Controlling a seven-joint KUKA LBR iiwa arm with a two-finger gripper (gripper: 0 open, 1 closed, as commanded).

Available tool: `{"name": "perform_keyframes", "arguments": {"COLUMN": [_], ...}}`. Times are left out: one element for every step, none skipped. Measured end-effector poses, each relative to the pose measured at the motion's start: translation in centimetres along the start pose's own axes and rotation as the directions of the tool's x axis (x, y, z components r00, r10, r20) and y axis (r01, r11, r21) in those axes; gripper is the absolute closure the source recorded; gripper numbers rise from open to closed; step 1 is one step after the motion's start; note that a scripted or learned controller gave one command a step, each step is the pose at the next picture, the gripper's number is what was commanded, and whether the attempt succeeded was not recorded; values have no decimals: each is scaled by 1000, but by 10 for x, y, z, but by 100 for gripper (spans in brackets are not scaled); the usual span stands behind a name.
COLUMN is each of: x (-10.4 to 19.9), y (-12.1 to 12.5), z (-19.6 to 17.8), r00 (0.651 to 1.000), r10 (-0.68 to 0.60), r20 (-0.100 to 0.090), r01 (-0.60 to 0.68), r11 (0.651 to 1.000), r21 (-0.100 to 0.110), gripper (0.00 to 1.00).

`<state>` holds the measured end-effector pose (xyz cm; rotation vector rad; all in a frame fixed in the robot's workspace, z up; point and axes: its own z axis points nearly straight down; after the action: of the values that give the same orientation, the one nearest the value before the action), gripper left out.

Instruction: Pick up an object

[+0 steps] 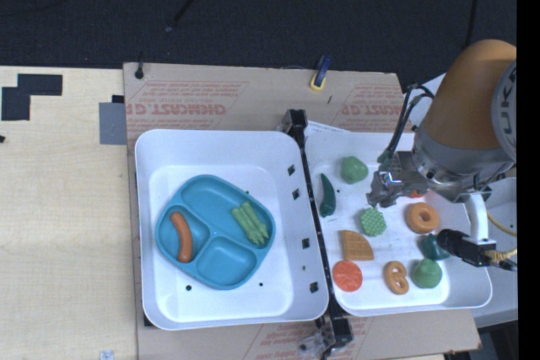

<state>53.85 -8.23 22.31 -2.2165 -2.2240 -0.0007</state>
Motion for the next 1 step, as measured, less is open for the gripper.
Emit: {"name": "perform_keyframes", "arguments": {"x": [10], "y": [47], "z": [-9], "r00": [1000], "r10": [1], "r20": [1], "r01": [-1], "r11": [1000], "r21": [-2], "gripper": [100]}}
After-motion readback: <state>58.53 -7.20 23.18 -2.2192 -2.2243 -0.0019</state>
